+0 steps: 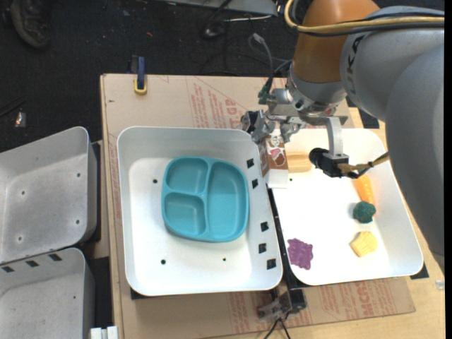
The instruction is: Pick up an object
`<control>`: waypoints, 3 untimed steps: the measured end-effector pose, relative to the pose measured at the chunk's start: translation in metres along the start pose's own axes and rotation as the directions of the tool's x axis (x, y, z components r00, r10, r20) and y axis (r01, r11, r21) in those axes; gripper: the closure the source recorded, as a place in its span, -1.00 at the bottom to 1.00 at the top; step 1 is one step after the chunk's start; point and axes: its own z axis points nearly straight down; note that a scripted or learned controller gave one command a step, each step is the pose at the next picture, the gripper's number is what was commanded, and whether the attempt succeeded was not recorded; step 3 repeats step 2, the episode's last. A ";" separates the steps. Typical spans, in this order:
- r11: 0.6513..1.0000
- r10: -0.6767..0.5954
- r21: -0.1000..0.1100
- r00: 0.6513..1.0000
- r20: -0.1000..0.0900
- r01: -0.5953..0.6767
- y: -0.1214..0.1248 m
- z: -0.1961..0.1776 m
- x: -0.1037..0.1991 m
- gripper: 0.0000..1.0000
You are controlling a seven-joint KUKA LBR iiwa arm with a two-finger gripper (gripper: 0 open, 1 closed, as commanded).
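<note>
My gripper (274, 127) hangs over the far left corner of the right bin (332, 267), close to the wall between the two bins. Just below it lies a small brown and white object (277, 157), with a tan block (299, 163) beside it. I cannot tell if the gripper touches either one. Further right in the same bin lie an orange carrot (364, 188), a green broccoli piece (364, 212), a yellow corn piece (364, 244) and a purple grape bunch (300, 253).
The left bin (141, 260) holds a teal divided plate (206, 198). The arm's grey body and orange band (332, 20) cover the far right of the bench. A black cable part (329, 162) hangs over the right bin. White lids (42, 189) lie at the left.
</note>
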 end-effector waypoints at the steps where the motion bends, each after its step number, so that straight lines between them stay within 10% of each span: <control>1: 1.000 -0.001 -0.001 1.000 -0.001 0.001 0.006 -0.011 0.054 1.00; 3: 1.000 0.002 0.003 1.000 0.001 -0.002 0.007 0.003 0.081 1.00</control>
